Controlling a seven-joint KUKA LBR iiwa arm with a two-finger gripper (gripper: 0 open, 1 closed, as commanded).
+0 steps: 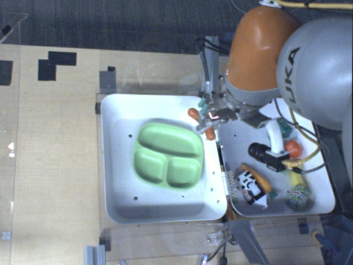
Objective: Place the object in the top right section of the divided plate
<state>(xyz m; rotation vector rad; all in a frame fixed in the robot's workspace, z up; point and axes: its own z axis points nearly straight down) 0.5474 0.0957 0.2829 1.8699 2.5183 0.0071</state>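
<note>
A green divided plate (139,160) lies in the left bin (118,192), with one long section on its far side and two smaller ones on the near side. My gripper (207,121) hangs over the left bin's far right corner, just off the plate's far right edge. A small orange-red oblong object (193,114) sits crosswise between the fingers, its ends sticking out on both sides. The gripper is shut on it. The orange and grey arm covers the far part of the right bin.
The right bin (325,203) holds a black-and-white carton (251,187), an orange stick (260,179), a red piece (293,147), a yellow piece (298,176) and a round greenish item (298,197). A low wall separates the bins.
</note>
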